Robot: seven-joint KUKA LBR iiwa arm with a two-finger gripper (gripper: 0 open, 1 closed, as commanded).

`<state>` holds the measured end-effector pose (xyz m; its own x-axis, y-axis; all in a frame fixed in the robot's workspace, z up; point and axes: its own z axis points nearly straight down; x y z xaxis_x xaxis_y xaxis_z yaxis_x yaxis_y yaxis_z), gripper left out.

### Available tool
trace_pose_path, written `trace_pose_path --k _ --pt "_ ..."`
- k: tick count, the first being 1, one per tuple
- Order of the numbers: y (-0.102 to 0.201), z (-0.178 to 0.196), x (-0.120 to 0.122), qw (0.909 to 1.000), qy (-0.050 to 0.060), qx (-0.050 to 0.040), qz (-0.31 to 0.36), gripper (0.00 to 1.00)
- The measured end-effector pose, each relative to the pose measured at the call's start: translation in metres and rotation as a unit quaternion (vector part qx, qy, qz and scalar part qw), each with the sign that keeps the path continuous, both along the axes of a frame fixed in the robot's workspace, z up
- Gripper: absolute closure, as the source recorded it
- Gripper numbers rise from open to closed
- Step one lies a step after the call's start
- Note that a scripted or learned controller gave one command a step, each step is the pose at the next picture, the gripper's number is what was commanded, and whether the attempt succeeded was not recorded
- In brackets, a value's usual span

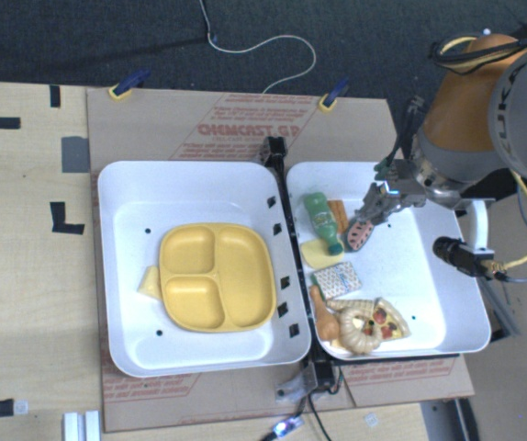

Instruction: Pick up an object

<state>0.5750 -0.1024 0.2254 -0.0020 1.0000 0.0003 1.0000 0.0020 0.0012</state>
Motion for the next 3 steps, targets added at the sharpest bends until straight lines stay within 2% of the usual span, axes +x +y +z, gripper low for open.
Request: trace_pose_path --k 1,2,3 --pt "0.057 0.009 0.005 1.0 0.001 0.0009 0.003 1.0" --pt "0.075 0.004 0.0 1.0 0.002 -0.0002 0.001 1.0" --pt "0.06 0.001 0.001 1.0 0.002 -0.0008 -0.001 1.0"
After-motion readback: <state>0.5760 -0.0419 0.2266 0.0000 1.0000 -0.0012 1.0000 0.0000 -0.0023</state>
